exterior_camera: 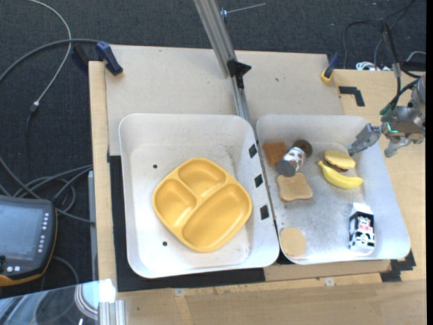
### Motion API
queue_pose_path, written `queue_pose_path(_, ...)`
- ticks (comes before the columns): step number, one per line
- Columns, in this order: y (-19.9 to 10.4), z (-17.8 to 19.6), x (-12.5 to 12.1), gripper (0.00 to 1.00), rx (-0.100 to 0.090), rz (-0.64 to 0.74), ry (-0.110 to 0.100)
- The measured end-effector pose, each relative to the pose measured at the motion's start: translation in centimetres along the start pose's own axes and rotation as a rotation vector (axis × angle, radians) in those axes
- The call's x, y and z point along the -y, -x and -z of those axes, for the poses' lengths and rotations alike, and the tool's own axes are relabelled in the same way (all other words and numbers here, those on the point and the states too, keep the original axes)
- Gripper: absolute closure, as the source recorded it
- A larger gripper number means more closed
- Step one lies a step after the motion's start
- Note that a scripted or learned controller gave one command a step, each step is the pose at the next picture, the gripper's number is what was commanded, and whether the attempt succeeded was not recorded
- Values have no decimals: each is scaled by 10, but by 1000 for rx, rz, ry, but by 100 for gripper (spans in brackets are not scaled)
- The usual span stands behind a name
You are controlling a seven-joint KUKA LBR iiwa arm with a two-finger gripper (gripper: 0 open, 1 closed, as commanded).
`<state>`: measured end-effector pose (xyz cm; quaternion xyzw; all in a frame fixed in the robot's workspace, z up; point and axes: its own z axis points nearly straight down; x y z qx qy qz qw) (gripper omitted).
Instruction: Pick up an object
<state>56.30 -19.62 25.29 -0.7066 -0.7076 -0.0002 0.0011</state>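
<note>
- Bench: tan board top, blue clamp at its far-left corner, yellow clamp at far right, slanted metal pole running down to the seam between the bins.
- Left bin: shallow, white, holds one item.
- Right bin: shallow, white, touching the left bin along the middle seam, holds all the small items.
- Yellow divided plate: three compartments, sits mid left bin, rotated at a slant.
- Claw: at the right bin's far-right rim, two fingers spread apart, nothing between them. Left finger tip over the bin's upper right area, just beside the bun-shaped piece.
- Banana: yellow, right bin, upper right, lying flat, touching the bun-shaped piece behind it.
- Toast slice: mid right bin, flat, just in front of the can.
- Can: on its side, red-and-white label, dark end pointing to the far side, next to a brown flat piece on its left.
- Milk carton: white with black cow print, near-right corner of right bin, lying down.
- Round tan disc: near-left corner of right bin, flat.
</note>
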Motion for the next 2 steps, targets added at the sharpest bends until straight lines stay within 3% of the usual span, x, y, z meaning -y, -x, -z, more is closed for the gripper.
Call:
queue_pose_path(1,-101,11,46,0,-4,7,-2)
queue_pose_path(2,-24,-9,83,0,3,-11,-4)
